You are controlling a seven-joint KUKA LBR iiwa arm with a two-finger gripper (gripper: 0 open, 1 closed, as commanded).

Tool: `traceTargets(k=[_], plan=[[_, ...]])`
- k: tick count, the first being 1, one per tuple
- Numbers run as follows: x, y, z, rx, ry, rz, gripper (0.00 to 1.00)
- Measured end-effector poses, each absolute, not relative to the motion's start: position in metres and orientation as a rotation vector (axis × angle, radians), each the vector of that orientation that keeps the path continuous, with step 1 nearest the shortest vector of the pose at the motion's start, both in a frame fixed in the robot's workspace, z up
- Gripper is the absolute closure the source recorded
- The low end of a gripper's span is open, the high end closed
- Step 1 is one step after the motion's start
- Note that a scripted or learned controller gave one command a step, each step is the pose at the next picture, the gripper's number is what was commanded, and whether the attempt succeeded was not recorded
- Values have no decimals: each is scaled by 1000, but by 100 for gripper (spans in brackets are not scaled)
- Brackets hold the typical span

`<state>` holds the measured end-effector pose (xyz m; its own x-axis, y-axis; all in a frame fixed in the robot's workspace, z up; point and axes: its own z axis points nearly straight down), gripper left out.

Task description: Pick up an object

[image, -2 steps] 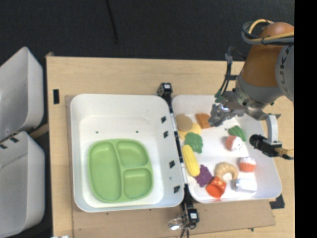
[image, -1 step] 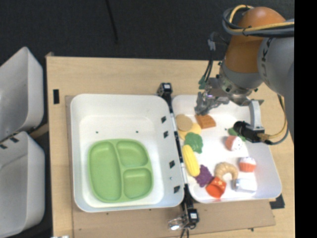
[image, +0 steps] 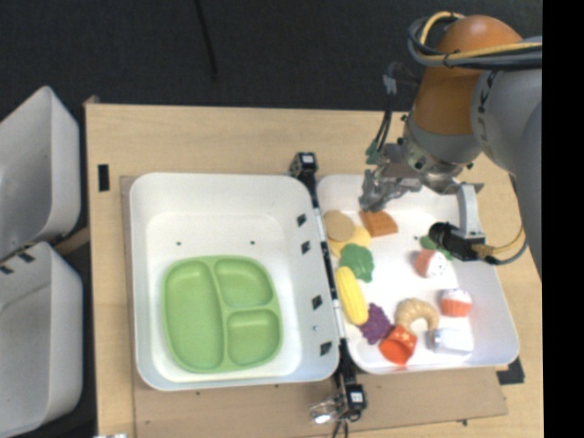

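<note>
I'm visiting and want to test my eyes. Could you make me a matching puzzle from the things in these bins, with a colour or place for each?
Things:
1. divided plate
2. toy corn cob
3. toy grapes
4. tool

Descriptions:
A. purple
B. yellow
C. green, in the left bin
D. above the orange wedge at the back of the right bin

Pairs: 1-C, 2-B, 3-A, 4-D

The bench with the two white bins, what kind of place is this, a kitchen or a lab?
Most likely a robot lab test bench, not a kitchen. A grey and orange arm hangs over the right bin, which holds plastic toy food such as a corn cob. The left bin holds a green divided tray.
</note>
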<state>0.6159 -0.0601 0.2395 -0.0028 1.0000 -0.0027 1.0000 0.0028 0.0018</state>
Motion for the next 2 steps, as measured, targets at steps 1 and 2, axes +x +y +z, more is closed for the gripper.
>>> traceTargets(k=[1, 2], plan=[[614, -58, 234, 2215, 2226, -2, 100], [611, -59, 238, 2216, 2225, -3, 100]])
